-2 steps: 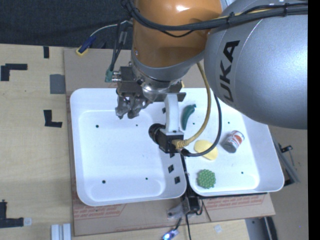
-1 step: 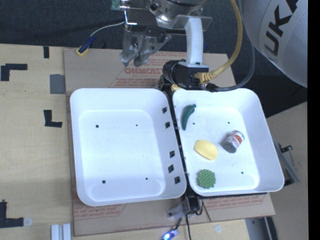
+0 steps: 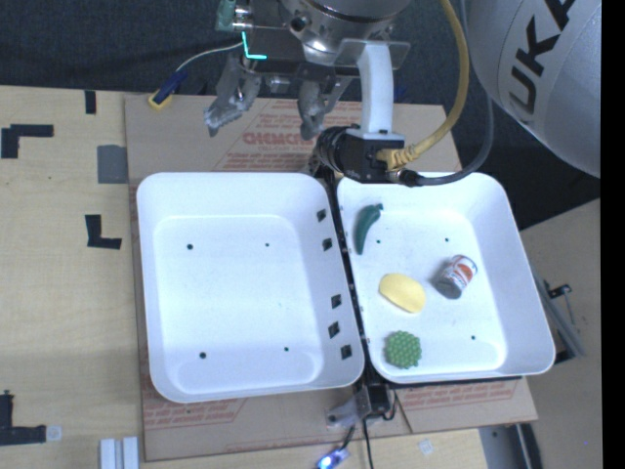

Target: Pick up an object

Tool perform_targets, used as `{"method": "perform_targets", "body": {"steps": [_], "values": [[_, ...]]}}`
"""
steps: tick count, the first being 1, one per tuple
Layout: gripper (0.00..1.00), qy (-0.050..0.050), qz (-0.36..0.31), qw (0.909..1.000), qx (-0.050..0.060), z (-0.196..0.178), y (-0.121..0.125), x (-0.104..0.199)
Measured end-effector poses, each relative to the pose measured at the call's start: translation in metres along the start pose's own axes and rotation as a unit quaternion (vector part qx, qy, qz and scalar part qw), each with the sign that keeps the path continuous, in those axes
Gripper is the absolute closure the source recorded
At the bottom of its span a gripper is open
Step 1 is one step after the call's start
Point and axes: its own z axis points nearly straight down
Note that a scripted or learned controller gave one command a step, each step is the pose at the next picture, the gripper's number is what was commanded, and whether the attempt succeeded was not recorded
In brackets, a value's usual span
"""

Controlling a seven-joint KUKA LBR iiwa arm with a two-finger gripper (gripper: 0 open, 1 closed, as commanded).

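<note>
My gripper [image 3: 266,115] hangs high above the far edge of the left bin [image 3: 156,262], open, with nothing between its two fingers [image 3: 227,106]. The right bin [image 3: 508,252] holds a dark green pepper-like piece [image 3: 366,226] near its far left corner. A yellow lemon-shaped piece [image 3: 402,293] lies in the middle. A small tin can [image 3: 455,276] rests on its side to the right of the lemon. A green broccoli-like piece [image 3: 402,349] sits near the front wall. All of them lie well below and to the right of the gripper.
The two white bins stand side by side on a cardboard sheet [image 3: 176,125], joined by a black-clipped seam [image 3: 337,281]. The arm's large grey body [image 3: 547,57] fills the upper right.
</note>
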Motion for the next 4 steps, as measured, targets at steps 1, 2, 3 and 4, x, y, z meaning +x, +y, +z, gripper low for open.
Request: {"method": "perform_targets", "body": {"steps": [1, 2, 3, 4], "values": [[1.00, 0.000, -0.001, 1.0000, 0.000, -0.010, 0.000, 0.001], [0.00, 0.000, -0.001, 1.0000, 0.001, -0.010, 0.000, 0.001], [1.00, -0.001, -0.002, 1.0000, 0.001, -0.020, 0.000, 0.002], [0.00, -0.001, -0.002, 1.0000, 0.001, -0.019, 0.000, 0.001]]}}
